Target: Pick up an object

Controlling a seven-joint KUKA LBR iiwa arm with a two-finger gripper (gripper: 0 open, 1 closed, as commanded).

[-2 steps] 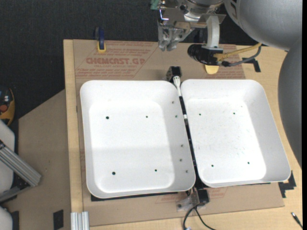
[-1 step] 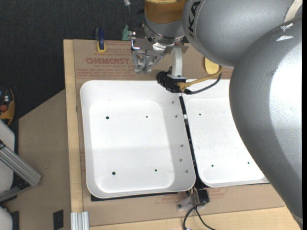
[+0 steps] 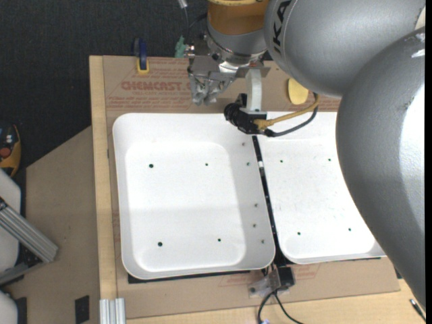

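Note:
My gripper [image 3: 206, 92] hangs over the brown board just beyond the far rim of the left bin [image 3: 125, 181], near that rim's middle. It points down, and I see nothing in it. The grey arm with its orange band [image 3: 236, 9] rises behind it and covers much of the right bin [image 3: 324, 248]. The white floors of both bins bear a few small dark dots. A pale yellow rounded thing [image 3: 297, 90] lies beyond the right bin's far rim, partly hidden by the arm.
A blue clamp [image 3: 140, 54] grips the board's far edge at the left. A small green part [image 3: 180, 46] sits near the wrist. The brown board [image 3: 101, 147] frames both bins. Cables and a black connector [image 3: 280, 279] lie at the front edge.

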